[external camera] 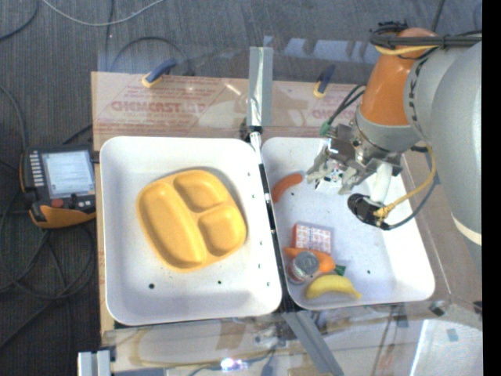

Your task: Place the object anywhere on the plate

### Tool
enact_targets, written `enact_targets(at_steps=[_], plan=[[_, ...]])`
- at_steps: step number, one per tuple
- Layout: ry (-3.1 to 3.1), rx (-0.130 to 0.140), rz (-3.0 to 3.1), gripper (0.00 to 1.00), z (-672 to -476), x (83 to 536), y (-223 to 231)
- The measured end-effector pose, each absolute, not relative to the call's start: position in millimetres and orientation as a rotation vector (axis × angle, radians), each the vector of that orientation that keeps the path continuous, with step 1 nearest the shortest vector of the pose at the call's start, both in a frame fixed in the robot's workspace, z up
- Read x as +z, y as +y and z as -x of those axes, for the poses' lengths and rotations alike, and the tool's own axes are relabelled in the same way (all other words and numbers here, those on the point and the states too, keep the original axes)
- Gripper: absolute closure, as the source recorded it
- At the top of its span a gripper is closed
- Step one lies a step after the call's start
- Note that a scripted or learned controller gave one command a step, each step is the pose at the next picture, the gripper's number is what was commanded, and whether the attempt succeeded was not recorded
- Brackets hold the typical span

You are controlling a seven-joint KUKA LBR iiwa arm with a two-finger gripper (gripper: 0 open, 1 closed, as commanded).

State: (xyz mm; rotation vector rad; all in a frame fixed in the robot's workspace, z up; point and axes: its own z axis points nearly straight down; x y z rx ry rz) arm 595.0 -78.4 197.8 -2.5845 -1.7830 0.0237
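My jaws [335, 172] hang spread, probably empty, over the right bin [407, 276]; the orange carrot [285, 185] lies just beside, the yellow plate [192, 218] well apart.

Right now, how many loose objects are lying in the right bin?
5, all in the right bin: orange piece at the left wall, pink packet mid-bin, carrot, can and banana clustered at the front. The arm may hide more.
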Motion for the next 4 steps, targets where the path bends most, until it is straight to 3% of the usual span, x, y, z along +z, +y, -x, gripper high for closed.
enact_targets(at_steps=[1,2,3,4], plan=[[-1.883,0.012,2.511,1.00,-600.1,181,-14],[-2.050,0.012,2.379,1.00,-597.3,181,-2],[-2.044,0.009,2.380,1.00,-578.6,181,87],[-2.043,0.008,2.379,0.00,-578.6,181,87]])
